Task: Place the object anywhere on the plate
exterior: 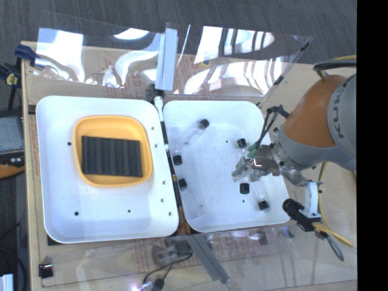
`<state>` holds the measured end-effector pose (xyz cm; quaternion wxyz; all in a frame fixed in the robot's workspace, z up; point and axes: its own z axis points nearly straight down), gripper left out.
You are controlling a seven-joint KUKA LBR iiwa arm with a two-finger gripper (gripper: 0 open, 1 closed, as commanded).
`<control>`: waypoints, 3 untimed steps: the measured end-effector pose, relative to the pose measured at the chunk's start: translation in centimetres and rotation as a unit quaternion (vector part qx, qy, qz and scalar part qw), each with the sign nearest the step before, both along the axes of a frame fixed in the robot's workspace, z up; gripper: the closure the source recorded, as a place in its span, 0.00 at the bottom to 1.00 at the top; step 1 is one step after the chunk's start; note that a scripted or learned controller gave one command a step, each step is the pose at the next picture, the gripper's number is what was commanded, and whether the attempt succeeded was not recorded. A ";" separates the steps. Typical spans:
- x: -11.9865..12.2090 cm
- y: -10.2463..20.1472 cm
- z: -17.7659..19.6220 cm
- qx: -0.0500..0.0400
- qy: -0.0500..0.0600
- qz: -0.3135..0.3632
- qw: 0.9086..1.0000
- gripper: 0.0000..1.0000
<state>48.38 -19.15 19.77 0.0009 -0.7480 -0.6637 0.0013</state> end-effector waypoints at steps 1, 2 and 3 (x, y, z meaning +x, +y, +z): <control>-0.8 6.9 0.0 0.002 0.001 0.124 0.992 1.00; 2.1 11.6 2.0 0.001 0.000 0.241 0.970 1.00; 0.2 14.4 -0.7 0.001 0.000 0.298 0.954 1.00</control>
